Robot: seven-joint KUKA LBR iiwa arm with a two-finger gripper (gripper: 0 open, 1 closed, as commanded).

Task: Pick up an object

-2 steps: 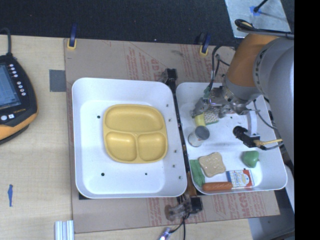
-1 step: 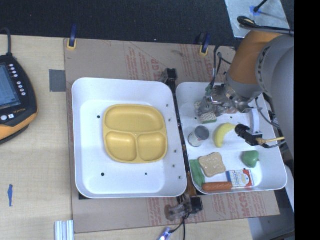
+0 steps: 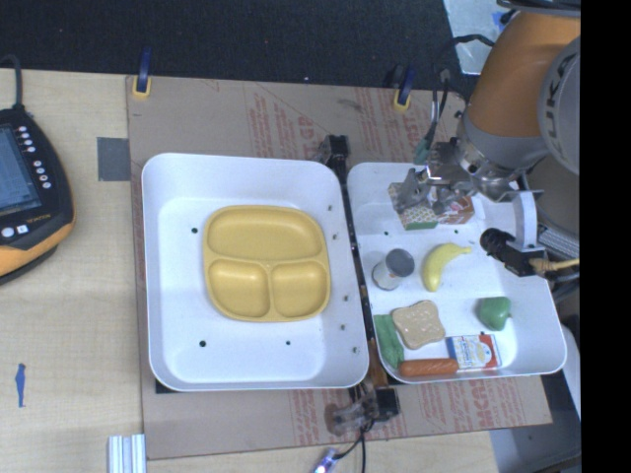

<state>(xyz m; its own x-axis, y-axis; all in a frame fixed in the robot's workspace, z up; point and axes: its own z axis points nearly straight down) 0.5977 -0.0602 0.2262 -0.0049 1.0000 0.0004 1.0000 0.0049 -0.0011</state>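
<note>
My gripper (image 3: 422,197) hangs low over the far end of the right bin (image 3: 537,358), reaching in from the upper right. A small greyish and green item (image 3: 420,219) lies right under it, with a red and white item (image 3: 457,209) beside it; whether either is held is hidden. Nearer in the same bin lie a yellow banana (image 3: 444,263), a grey round can (image 3: 395,267), a slice of toast (image 3: 418,324), a green pepper (image 3: 494,311), a small carton (image 3: 473,352), an orange sausage-shaped piece (image 3: 427,369) and a green leafy piece (image 3: 387,341).
The left bin (image 3: 173,264) holds a yellow divided plate (image 3: 266,262). An orange and black pendant (image 3: 25,190) rests on the bench at far left. Clamps (image 3: 142,75) pin the cardboard sheet under both bins.
</note>
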